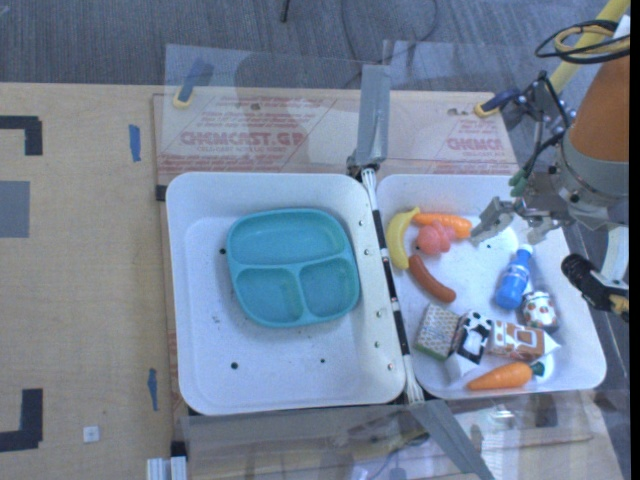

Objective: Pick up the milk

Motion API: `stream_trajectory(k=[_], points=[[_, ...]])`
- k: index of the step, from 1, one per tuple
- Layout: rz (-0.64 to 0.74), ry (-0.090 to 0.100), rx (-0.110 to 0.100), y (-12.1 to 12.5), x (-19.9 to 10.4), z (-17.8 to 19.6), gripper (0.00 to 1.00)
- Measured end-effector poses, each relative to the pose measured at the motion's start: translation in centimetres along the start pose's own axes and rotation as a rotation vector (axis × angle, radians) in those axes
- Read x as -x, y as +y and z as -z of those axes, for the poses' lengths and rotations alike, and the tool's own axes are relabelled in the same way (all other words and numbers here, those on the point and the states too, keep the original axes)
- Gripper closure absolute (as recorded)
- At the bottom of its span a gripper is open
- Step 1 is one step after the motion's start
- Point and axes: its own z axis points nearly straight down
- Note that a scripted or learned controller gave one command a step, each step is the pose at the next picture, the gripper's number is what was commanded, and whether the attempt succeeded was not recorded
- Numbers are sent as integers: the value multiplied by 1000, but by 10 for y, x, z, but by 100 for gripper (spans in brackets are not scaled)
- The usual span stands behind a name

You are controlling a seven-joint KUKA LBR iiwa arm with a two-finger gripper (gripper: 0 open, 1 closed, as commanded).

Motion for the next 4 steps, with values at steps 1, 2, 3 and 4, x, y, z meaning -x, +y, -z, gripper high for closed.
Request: stream_trajectory(k=[1, 2, 3, 4], points=[[-71, -2, 3, -2, 22, 37, 0], [387, -1, 1, -56, 46, -59, 0], [143, -7, 26, -66, 32, -127, 0], [164, -1, 2, -79, 27, -39, 0]])
